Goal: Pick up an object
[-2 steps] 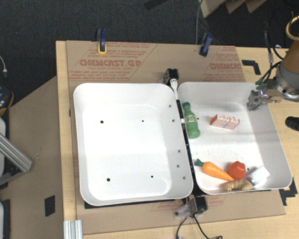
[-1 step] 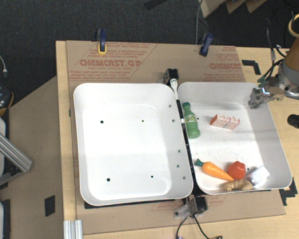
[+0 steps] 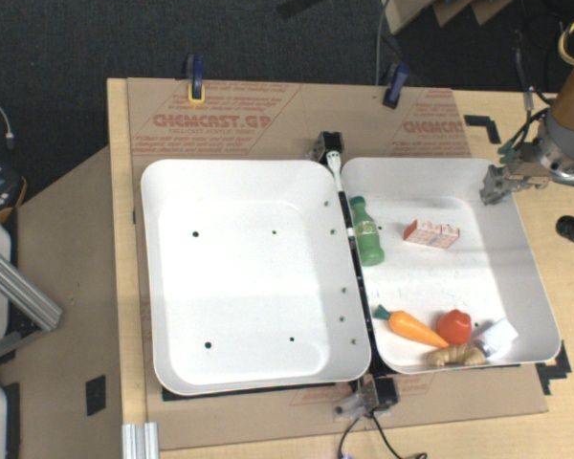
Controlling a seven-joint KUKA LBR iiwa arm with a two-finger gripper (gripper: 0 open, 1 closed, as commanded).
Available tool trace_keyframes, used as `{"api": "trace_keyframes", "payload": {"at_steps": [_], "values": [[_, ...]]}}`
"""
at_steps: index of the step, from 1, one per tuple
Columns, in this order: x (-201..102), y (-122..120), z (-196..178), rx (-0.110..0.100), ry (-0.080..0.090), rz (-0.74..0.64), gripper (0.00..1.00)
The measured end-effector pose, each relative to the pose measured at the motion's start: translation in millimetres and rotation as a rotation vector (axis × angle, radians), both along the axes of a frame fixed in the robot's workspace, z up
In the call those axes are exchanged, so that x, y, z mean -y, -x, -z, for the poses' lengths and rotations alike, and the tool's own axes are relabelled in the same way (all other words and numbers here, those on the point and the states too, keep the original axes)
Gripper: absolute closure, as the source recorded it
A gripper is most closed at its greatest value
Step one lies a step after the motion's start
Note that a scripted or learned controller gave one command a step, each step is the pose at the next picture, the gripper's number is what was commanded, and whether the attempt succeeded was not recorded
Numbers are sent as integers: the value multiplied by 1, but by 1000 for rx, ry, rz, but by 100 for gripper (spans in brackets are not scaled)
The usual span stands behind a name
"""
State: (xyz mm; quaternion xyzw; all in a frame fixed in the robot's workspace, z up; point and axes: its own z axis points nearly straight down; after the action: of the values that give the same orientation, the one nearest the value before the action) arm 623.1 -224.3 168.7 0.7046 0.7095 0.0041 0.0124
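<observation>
Tool parked at the right bin's far corner — nothing picked yet.

We see the tool [image 3: 497,185] over the right bin [image 3: 517,256] rim, and we cannot tell its state. The candidates lie apart, likely for clear approaches — green bottle [image 3: 367,232] along the divider, pink box [image 3: 431,235] mid-bin, carrot [image 3: 413,328], tomato [image 3: 453,326] and ginger root [image 3: 456,356] clustered near the front. The left bin [image 3: 172,256] sits alongside on the desk [image 3: 268,113].

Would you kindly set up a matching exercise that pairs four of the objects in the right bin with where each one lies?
Things:
1. green bottle
2. pink box
3. carrot
4. tomato

Places:
A. near the bin's front edge, just right of the carrot
B. along the bin's left wall
C. mid-bin, right of the bottle
D. front left, green top pointing left

Pairs: 1-B, 2-C, 3-D, 4-A
</observation>
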Motion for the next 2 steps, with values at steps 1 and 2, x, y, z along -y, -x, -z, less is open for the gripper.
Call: {"api": "trace_keyframes", "payload": {"at_steps": [1,2], "values": [[0,-1,-10,4,2,0,100],[1,-1,-21,7,3,-1,100]]}}
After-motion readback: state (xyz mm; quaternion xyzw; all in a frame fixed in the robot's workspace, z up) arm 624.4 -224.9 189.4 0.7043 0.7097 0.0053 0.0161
